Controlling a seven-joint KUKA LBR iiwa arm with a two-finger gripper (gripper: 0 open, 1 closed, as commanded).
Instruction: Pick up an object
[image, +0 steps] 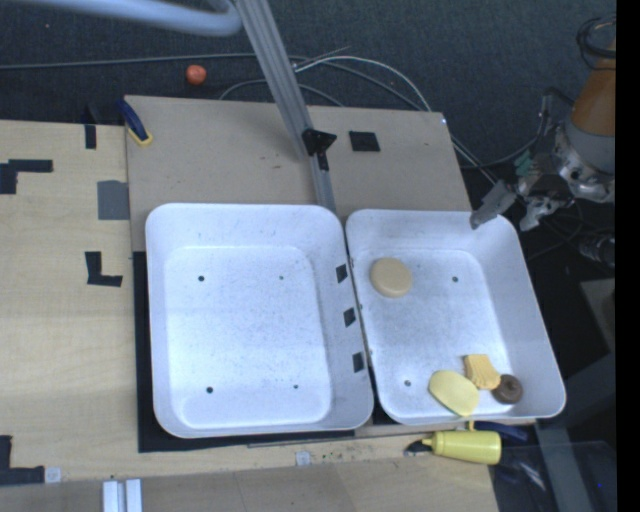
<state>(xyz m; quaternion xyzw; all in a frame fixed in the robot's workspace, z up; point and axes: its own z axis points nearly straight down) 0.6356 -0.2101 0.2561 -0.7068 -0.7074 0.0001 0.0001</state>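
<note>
The right bin holds a round tan puck near its far left. At its near right corner lie a yellow oval piece, a small orange-yellow block and a dark brown ring. My gripper hangs over the bin's far right corner, well away from all of these objects. It is open, with nothing between its fingers. The arm's orange band shows at the right edge.
The left bin sits beside the right one. A yellow-handled tool lies on the bench in front of the right bin. A slanted metal pole and cables cross behind the bins. An orange ball rests far back.
</note>
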